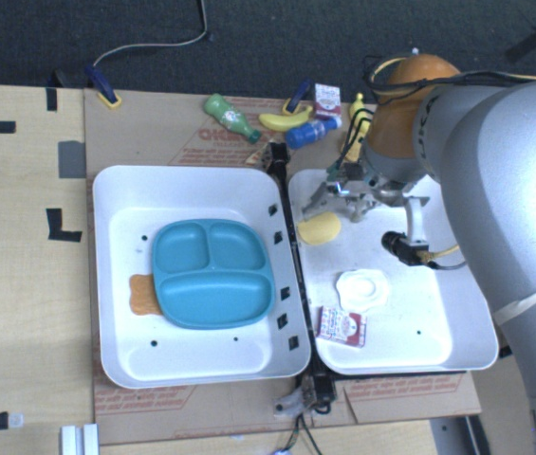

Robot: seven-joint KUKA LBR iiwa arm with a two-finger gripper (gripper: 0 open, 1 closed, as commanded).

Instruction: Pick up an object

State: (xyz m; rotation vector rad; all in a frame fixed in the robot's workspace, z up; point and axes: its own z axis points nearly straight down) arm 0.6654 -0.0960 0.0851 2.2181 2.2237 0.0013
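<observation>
- Currently, the gripper [329,200] is seen low in the far part of the right bin [457,344], just above a pale yellow object [320,228]; its state cannot be told.
- A white fried-egg toy [360,289] and a red-and-white packet [341,326] are seen nearer.
- A blue divided plate [212,273] is held by the left bin [120,349].

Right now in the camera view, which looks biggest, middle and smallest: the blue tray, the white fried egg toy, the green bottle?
1. Blue divided tray, by far the largest.
2. White fried egg toy and green bottle look about alike; the bottle lies farther from the camera, so I won't rank them.
</observation>
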